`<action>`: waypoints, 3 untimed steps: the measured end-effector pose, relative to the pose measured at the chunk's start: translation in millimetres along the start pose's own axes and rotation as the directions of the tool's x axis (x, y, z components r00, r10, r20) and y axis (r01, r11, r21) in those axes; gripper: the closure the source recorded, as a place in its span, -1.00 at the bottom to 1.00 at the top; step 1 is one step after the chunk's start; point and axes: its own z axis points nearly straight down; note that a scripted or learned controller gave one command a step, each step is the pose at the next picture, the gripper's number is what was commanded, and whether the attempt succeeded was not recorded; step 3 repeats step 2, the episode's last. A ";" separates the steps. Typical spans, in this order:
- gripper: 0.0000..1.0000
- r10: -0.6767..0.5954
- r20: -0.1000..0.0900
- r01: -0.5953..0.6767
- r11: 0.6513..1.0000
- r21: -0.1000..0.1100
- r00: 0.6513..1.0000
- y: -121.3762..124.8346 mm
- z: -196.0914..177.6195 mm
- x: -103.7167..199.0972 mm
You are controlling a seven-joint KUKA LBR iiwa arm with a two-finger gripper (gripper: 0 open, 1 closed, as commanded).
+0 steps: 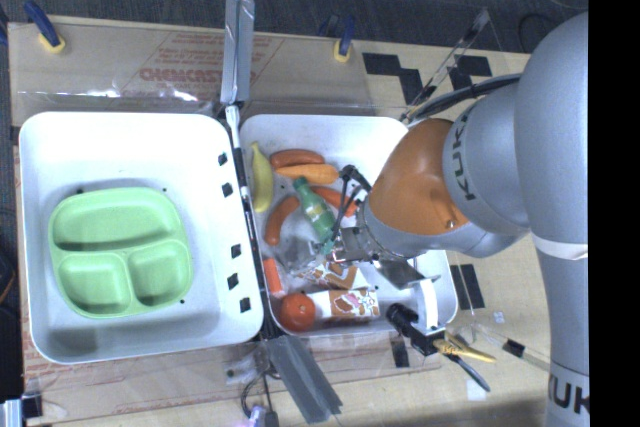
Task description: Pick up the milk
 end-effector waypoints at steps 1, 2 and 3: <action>1.00 -0.009 0.002 0.009 1.000 -0.006 1.000 2.8 -11.0 0.6; 1.00 0.196 0.001 -0.196 0.981 0.004 0.981 -5.3 -98.9 42.6; 1.00 0.196 0.001 -0.196 0.981 0.004 0.981 -5.3 -98.9 42.6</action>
